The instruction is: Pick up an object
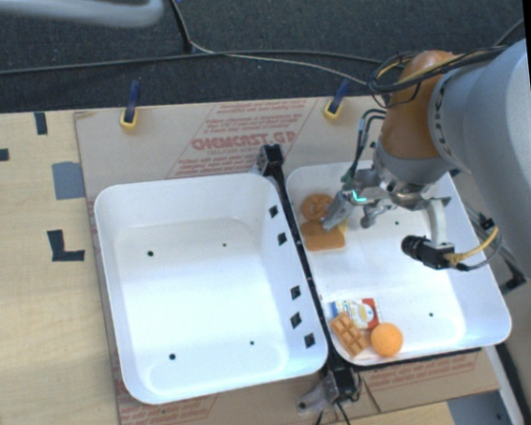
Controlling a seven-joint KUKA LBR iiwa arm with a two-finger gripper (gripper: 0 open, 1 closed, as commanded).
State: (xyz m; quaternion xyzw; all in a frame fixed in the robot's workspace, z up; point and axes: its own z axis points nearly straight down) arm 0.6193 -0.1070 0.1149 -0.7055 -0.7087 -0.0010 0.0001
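From where I stood, the grey arm with its orange band (414, 125) reached in from the right over the right-hand shallow white plastic bin (445, 306), its two-finger gripper (343, 210) lowered near that bin's upper left corner. The jaws hung just above a pair of tan, bread-like pieces (320, 222), a rounded one and a flatter, squarer one touching it, both lying close to the black divider (293, 251) between the bins. Whether the jaws were spread or closed I could not tell; nothing visibly sat between them. Toward the near edge of the same bin lay a small orange ball-shaped fruit (386, 339), touching a flat waffle-patterned brown piece (350, 332) and a small white-and-red packet (359, 310) just behind it. The left-hand white bin (125, 269) sat beside it on the cardboard-covered counter (220, 136), where two yellow-and-blue clamps (130, 112) pinned the far edge of the board.
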